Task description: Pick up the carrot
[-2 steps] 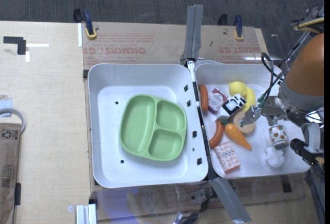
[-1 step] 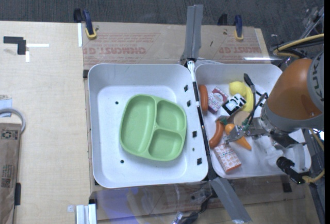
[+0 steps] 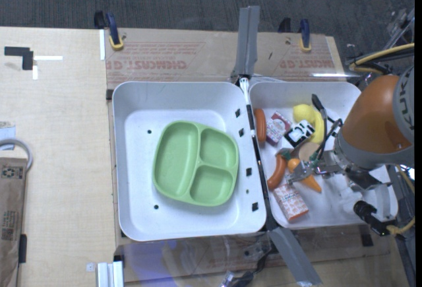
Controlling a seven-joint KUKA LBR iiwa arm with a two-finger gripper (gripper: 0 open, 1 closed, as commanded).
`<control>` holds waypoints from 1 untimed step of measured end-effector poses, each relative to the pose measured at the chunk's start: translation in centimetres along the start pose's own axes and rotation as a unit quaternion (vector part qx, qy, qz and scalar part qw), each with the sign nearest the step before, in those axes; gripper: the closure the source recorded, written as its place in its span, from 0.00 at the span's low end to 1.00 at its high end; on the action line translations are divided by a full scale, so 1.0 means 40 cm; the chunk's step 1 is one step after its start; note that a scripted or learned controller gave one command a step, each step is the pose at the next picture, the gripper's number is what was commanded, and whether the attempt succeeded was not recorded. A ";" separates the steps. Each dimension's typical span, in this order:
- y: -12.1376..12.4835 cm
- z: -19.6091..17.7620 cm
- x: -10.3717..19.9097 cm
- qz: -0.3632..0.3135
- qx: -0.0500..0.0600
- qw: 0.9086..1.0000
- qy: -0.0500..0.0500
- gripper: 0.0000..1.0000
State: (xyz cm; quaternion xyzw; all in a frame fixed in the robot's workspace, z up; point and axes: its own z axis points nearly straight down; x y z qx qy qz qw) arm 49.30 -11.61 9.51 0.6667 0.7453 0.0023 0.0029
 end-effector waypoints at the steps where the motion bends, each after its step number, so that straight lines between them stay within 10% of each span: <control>1: 0.001 -0.021 -0.001 0.001 0.000 1.000 0.000 1.00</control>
